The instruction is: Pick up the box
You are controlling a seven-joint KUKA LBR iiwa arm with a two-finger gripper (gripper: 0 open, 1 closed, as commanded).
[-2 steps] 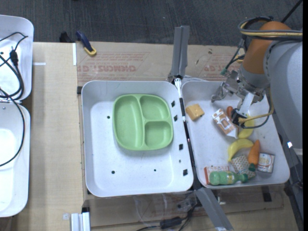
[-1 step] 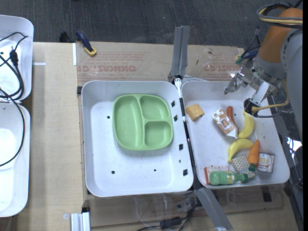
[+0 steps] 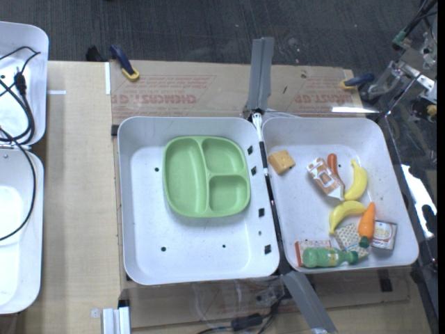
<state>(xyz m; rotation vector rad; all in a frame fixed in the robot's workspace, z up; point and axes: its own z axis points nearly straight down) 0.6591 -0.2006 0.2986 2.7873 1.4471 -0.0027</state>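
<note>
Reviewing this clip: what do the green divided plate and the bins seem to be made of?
Green plate: likely moulded plastic, matte to satin; uniform colour, rounded compartment ridges, soft highlights. Left bin and right bin: probably thin formed plastic, smooth white with rounded corners, though painted metal can't be ruled out.

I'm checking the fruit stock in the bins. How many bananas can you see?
2, both in the right bin. One banana lies near its right wall, beside a small carton. The other banana lies just below it, touching the carrot. More could be hidden under the clutter.
</note>
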